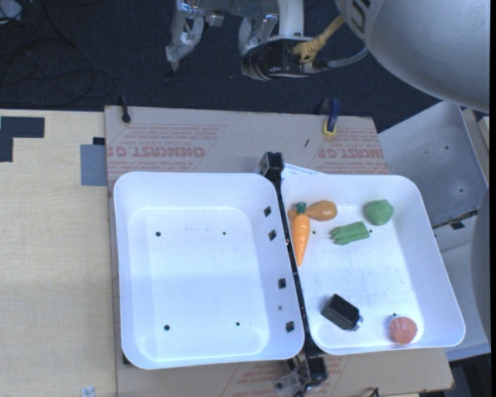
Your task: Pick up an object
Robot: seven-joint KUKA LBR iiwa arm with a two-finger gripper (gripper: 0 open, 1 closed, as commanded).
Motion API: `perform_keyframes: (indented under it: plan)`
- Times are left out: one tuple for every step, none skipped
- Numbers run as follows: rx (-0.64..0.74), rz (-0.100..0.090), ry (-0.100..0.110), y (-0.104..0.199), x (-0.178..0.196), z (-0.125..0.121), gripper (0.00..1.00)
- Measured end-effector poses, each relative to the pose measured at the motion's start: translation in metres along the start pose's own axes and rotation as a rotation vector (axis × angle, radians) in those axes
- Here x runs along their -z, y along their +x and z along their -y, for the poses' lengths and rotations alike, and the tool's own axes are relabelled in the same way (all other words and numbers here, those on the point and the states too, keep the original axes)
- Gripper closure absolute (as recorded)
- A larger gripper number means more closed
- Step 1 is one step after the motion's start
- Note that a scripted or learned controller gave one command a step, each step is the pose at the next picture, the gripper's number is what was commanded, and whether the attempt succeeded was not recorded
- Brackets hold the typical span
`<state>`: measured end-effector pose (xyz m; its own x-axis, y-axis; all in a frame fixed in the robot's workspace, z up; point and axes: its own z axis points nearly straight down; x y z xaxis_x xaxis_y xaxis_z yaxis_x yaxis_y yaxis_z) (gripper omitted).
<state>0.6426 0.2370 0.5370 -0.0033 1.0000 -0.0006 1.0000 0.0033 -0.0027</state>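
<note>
While the gripper (223, 35) hangs open at twelve o'clock above the bins, it should descend squarely over the carrot (300, 236) in the right bin (434, 246).

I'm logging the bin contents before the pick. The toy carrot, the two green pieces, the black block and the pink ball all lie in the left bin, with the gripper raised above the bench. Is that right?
Not quite: the bin is wrong. The camera view shows the toy carrot, the two green pieces, the black block and the pink ball all in the right bin, not the left bin. The gripper is indeed raised above the bench.
</note>
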Motion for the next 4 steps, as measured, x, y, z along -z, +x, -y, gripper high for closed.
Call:
perform_keyframes:
  plan:
    - [0.003,0.003,0.005,0.0,0.009,0.001,1.0]
    - [-0.002,0.005,0.013,0.006,-0.123,0.023,1.0]
    - [-0.001,0.002,0.007,0.006,-0.133,0.093,1.0]
    - [0.0,-0.006,-0.013,0.006,0.01,0.123,1.0]
